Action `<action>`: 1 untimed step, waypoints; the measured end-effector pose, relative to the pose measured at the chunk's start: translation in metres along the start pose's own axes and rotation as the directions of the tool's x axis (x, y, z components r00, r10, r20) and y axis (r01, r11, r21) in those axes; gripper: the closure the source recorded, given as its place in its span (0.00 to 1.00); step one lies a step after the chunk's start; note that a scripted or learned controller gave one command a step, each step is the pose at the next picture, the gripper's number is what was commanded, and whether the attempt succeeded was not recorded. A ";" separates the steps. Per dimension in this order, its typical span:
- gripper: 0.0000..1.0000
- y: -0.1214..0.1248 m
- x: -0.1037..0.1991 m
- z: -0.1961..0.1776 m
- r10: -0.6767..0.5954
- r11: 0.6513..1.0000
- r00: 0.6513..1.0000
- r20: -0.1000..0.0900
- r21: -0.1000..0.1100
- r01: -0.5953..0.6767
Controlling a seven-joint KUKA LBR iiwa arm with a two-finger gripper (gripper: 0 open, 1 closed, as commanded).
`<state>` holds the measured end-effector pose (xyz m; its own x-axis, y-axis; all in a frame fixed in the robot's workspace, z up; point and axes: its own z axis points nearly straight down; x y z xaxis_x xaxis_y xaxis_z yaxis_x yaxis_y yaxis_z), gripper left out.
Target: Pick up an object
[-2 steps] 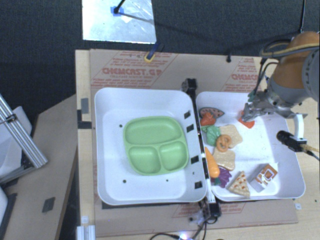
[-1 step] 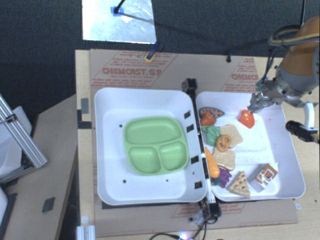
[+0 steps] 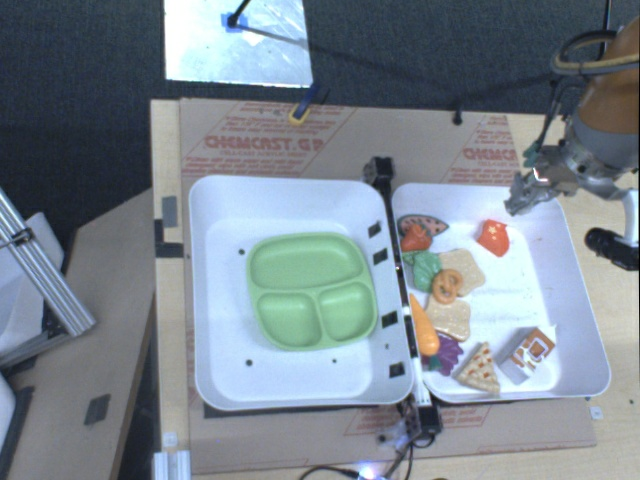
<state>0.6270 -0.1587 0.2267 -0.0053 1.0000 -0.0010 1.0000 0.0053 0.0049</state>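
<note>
The right bin [image 3: 575,298] holds several toy foods: a red strawberry-like piece [image 3: 493,237], a watermelon slice [image 3: 421,230], green lettuce [image 3: 424,267], a pretzel [image 3: 446,285] on a bread slice [image 3: 465,268], another bread slice [image 3: 449,319], a carrot [image 3: 424,329], a purple piece [image 3: 447,352], a pizza slice [image 3: 478,367] and a small carton [image 3: 526,352]. My gripper [image 3: 522,197] hangs over the bin's far right corner, up and right of the red piece, with nothing seen between its fingers.
The left bin [image 3: 215,268] carries a green three-compartment plate [image 3: 308,290]. A black divider [image 3: 393,268] runs between the bins. The arm reaches in from the upper right, and a black part [image 3: 612,246] sticks in at the right edge.
</note>
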 end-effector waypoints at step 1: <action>1.00 -0.013 0.054 -0.010 -0.004 1.000 1.000 -0.003 0.002 0.004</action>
<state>0.6133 -0.1043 0.2370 -0.0098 1.0000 0.0019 0.9999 0.0097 0.0024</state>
